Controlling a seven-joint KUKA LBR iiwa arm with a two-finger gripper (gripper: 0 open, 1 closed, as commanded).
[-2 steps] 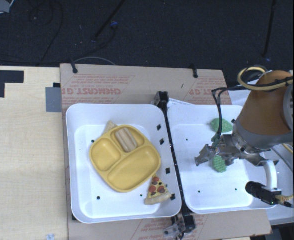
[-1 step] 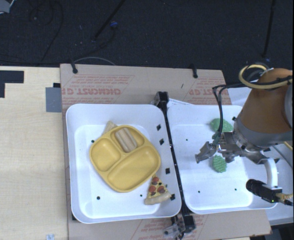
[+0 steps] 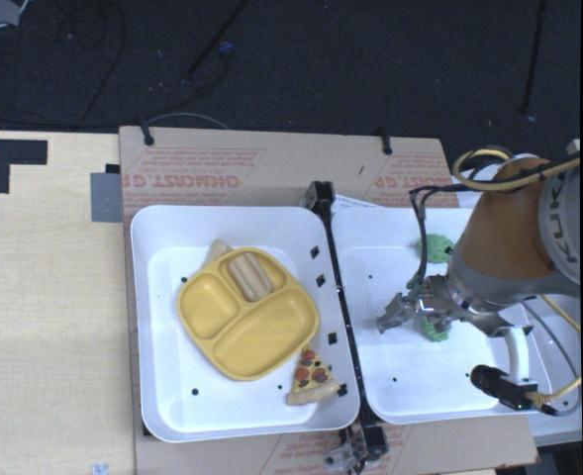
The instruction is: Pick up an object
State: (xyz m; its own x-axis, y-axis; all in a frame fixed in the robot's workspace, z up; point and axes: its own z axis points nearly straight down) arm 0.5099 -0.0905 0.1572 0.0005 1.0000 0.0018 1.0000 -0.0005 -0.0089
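On the brown cardboard sheet point(image 3: 271, 171) under the bins we read red print, upside down to us: "CHEMCAST GP" point(image 3: 187, 179), and again a partial "GP" at the sheet's 1 o'clock. On the grey arm point(image 3: 509, 236), past its orange band, we make out the letters "KU"; the rest runs out of view.

The table point(image 3: 44, 315) is pale wood. At its 10 o'clock corner sit black patches point(image 3: 14, 158) and a grey square point(image 3: 103, 196). Beyond it, at 12 o'clock, the floor point(image 3: 321, 47) is dark and crossed by loose cables.

The left bin point(image 3: 162, 384) holds a yellow divided plate point(image 3: 261, 339), lying flat and turned askew. A tan bun-like toy point(image 3: 249, 275) lies in the plate's 12 o'clock compartment; the other two compartments are bare. A toy pizza slice point(image 3: 313, 379) lies on the bin floor just beside the plate's rim at 5 o'clock. A black strip point(image 3: 336, 295) runs between the two bins.

In the right bin point(image 3: 390, 404) the hand point(image 3: 398, 315) hangs low near the middle, pointing toward 9 o'clock. A green lump point(image 3: 436, 329) lies just beside it at 4 o'clock, partly hidden by the wrist. We cannot tell how far the hand is open, nor whether it has hold of anything. A second green piece point(image 3: 436, 248) lies apart, toward 12 o'clock.
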